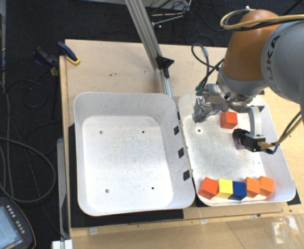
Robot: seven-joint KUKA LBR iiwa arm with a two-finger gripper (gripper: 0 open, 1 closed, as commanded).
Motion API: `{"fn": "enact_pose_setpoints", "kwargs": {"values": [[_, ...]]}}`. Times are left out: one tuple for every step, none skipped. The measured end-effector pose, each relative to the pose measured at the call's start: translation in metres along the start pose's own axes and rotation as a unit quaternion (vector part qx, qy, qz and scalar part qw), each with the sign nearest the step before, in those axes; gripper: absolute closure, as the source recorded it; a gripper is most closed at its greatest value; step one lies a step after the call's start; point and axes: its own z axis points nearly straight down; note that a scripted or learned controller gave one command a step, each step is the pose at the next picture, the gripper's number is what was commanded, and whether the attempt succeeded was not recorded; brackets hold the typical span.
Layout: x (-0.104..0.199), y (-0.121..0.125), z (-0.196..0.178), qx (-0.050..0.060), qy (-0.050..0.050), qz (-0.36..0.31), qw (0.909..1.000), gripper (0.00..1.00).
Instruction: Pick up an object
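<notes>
Right bin (276, 162): arm bent down, fingers (200, 113) near far-left corner, state unclear.

We see two bins side by side on the counter (115, 61): the left bin (126, 149) and the right bin (235, 154). In the right bin a row of five blocks (236, 187) lies along the near wall, each touching the next, and a lone block (229, 120) sits toward the far end, well apart from the row. The hand (203, 110) hangs over the right bin's far left part, just left of the lone block.
</notes>
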Motion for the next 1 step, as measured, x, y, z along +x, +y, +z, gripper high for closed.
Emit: {"fn": "enact_pose_setpoints", "kwargs": {"values": [[0.058,-0.0183,0.0034,0.0,0.0,0.0,1.0,1.0]]}}
